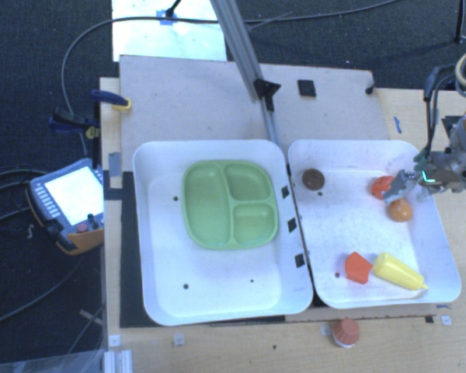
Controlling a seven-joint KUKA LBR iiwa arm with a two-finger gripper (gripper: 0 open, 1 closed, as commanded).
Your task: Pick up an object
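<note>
The claw [408, 183] hangs at the right bin's [326, 290] far right, between the small red rounded toy [382, 186] and the orange plastic ball [400, 210]; its grip can't be told; the ball looks light, hard, slippery; best pinched across its middle.
</note>
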